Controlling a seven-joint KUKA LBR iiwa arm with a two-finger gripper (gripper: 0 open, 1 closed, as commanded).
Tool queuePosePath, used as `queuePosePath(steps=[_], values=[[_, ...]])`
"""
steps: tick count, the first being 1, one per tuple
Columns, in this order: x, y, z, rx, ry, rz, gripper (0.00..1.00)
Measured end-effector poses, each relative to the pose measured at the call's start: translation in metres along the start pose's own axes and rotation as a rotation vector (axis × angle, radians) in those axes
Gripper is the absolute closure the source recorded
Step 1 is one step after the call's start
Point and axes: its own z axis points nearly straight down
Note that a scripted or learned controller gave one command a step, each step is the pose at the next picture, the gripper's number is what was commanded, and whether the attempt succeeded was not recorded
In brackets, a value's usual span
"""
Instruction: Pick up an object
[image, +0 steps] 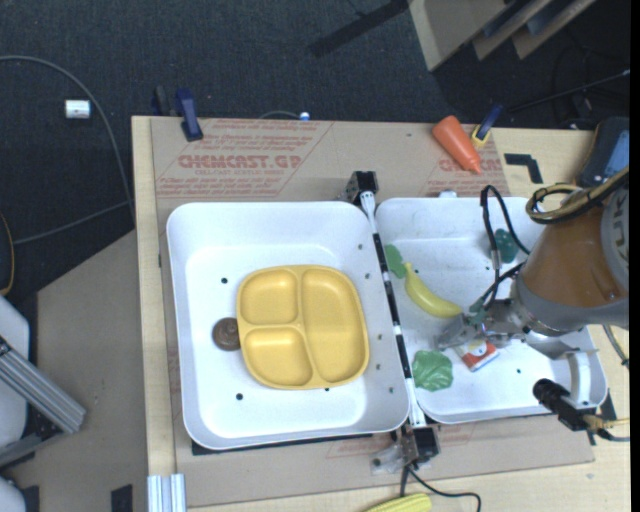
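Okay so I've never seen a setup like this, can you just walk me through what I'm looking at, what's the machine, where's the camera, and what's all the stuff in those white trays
This is one picture from a camera fixed above a workbench, looking down at a slant. The machine is a grey robot arm with an orange band, reaching in from the right; its two-finger gripper hangs low over the right white bin.

That bin holds a yellow toy banana, a green leafy toy and a small red and white item beside the gripper. I cannot tell whether it grips anything.

The left white bin holds a yellow three-compartment plate with a small brown round thing at its left edge.
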Motion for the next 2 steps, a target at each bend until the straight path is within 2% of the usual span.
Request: queuePosePath(steps=[1,2], values=[[0.0,0.0,-0.009,-0.001,0.0,0.001,1.0],[0.092,0.038,-0.105,0.0,0.001,-0.002,1.0]])
